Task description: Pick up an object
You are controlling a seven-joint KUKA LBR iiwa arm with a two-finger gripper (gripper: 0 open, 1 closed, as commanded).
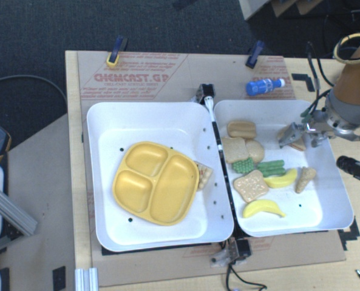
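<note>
The right bin (325, 220) holds several toy foods: a tan bread roll (241, 129), two round biscuits (234, 149), a green bumpy piece (243, 165), green beans (271, 165), a square cracker (251, 185), a yellow banana (263, 208), a second yellow piece (280, 180) and a tan stick (304, 179). My gripper (296, 138) hangs low over the bin's far right part, right of the bread roll and above the tan stick. A small tan bit shows just under it; whether it is held cannot be seen.
The left bin (107, 126) carries a yellow divided plate (156, 182) with a small pale cracker (203, 174) at its right edge. A blue bottle (264, 86) lies on the bench behind the right bin. Blue clamps (115, 51) grip the board's far edge.
</note>
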